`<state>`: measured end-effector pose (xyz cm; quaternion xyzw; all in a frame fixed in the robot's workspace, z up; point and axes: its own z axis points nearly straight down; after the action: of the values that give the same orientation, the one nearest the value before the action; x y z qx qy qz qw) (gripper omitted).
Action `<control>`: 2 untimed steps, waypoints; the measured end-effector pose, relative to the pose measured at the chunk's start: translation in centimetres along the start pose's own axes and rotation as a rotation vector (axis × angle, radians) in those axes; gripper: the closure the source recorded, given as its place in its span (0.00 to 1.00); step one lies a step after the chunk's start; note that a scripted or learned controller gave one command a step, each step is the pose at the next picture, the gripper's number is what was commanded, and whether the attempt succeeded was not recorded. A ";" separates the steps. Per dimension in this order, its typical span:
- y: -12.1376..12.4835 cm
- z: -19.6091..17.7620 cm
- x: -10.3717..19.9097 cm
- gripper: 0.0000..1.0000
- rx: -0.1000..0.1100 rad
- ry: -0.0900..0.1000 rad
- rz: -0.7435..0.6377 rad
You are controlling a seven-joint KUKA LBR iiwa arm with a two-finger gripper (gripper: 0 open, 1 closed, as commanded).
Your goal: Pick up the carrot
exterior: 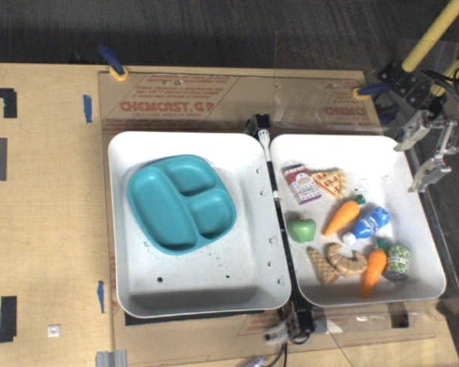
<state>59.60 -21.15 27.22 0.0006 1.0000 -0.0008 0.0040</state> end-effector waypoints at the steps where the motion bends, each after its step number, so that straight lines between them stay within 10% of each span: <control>1: 2.1 15.7 1.2 0.00 -0.007 0.009 -0.264; 2: 7.7 18.1 5.5 0.00 0.001 -0.006 -0.523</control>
<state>54.30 -13.42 9.05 -0.2577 0.9662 -0.0021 0.0068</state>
